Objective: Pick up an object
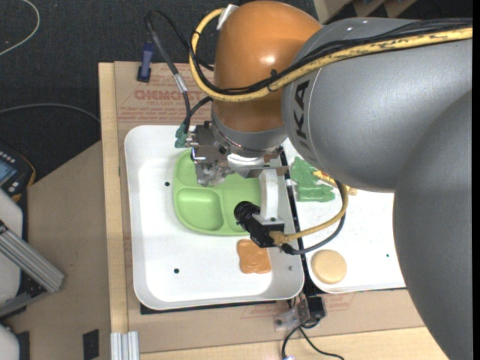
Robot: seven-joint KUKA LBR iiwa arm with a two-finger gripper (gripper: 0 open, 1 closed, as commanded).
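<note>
Pincer low over green tray, left bin.
Near to far: orange piece (253, 257) by bin's near edge, green tray (201, 201) mid-bin, pincer (210, 169) above it; can't tell its opening. I'd descend onto tray's rim, then pinch.

Light green tray (201, 205), orange piece (254, 257), white bins (154, 231)

Single fixed camera sat above the bench, looking down at a slant. Left bin (150, 223) lay near frame centre; right bin (375, 268) ran toward the right edge. Arm (375, 111) entered from the right, close under the lens, covering much of the upper right.
</note>
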